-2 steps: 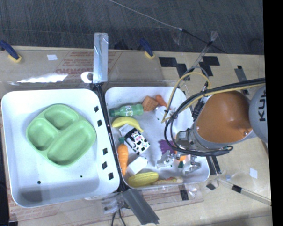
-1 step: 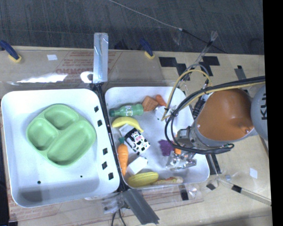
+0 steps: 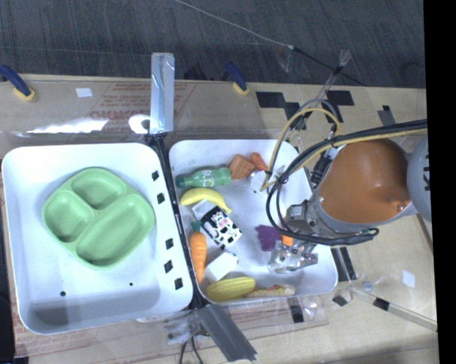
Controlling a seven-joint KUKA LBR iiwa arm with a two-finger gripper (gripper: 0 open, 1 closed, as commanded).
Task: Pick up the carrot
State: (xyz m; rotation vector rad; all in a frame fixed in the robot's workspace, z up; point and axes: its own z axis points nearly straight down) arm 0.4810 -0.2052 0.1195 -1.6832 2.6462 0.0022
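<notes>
The carrot (image 3: 198,253) is orange with a small green top and lies lengthwise along the left wall of the right bin (image 3: 322,275). My gripper (image 3: 292,258) hangs low over the bin's right front area, well to the right of the carrot and apart from it. A purple item (image 3: 266,234) sits just left of the gripper. The arm's orange band (image 3: 361,182) covers the bin's right side.
Around the carrot lie a yellow banana (image 3: 204,198), a black-and-white cow-patterned box (image 3: 221,226), a yellow piece (image 3: 230,288) at the front and a green bottle (image 3: 205,178) at the back. An orange item (image 3: 246,165) sits beside the bottle. The left bin (image 3: 37,299) holds a green divided plate (image 3: 97,215).
</notes>
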